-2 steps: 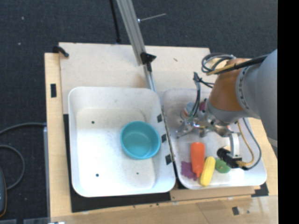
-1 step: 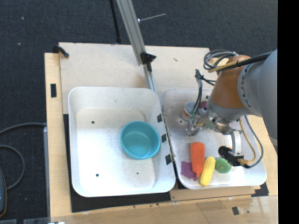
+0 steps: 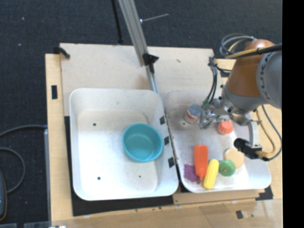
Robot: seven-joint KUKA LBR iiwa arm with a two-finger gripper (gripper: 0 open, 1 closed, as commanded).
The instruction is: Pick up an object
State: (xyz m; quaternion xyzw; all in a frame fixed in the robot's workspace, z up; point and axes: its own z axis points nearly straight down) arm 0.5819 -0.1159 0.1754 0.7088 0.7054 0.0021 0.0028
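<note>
- Toys lie bunched at the near edge of the right bin [image 3: 263, 175]: a yellow piece [image 3: 211, 173] leaning against an orange block [image 3: 201, 158], a purple scrap [image 3: 190, 173] just beside them, a green ball [image 3: 227, 167] touching a pale round piece [image 3: 234, 156]. None of these looks lifted; all rest on the bin floor.
- Left bin [image 3: 90, 141], side by side with the right one on the tabletop [image 3: 102, 65], carries a blue bowl [image 3: 142, 142] sitting upright near its middle, well apart from the arm.
- Further back in the right bin, the tool [image 3: 207, 118] hangs low over the floor, between a small red-and-blue object [image 3: 193, 112] and an orange-red ball [image 3: 225, 127]. Nothing is visibly caught in it; whether it is spread or closed I cannot tell, since the metal parts blur together.
- Arm [image 3: 247, 75] reaches in from the right, its orange band above the wrist.
- Judgement: the pick is not yet done. The tool seems to be at grasping height beside the red-and-blue object, so closing on something and lifting it remain.
</note>
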